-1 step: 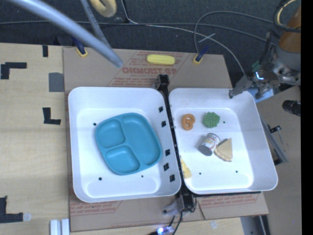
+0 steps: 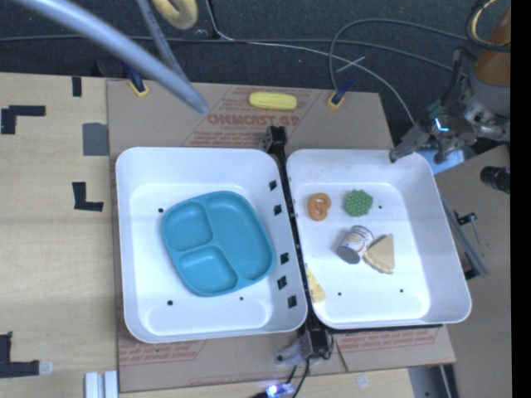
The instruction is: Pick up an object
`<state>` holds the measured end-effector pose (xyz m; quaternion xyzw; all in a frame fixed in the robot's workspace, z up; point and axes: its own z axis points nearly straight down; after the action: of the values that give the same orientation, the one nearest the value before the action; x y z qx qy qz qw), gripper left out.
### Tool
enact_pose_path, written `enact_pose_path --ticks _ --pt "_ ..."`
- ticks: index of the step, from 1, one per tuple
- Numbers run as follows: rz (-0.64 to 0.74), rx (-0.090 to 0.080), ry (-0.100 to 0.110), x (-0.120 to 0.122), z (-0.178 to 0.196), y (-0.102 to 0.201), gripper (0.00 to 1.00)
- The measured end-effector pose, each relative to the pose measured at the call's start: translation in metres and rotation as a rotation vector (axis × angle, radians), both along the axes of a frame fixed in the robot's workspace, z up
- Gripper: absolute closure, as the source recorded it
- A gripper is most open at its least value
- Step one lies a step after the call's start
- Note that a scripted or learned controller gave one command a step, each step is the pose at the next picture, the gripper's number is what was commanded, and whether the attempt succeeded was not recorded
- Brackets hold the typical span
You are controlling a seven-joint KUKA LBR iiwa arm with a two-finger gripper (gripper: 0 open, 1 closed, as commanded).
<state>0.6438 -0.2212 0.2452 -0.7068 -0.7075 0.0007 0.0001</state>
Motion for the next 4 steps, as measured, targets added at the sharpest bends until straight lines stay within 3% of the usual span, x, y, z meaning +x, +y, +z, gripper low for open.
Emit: enact_pose_path --ticks 2,3,4 --pt "0.000 0.001 0.007 -0.003 -0.108 0.002 0.00" --pt "0.000 0.001 -0.008 0.000 -0.156 0.004 0.00" --pt "0.004 -0.002 -0.009 0.000 -0.144 0.005 1.00"
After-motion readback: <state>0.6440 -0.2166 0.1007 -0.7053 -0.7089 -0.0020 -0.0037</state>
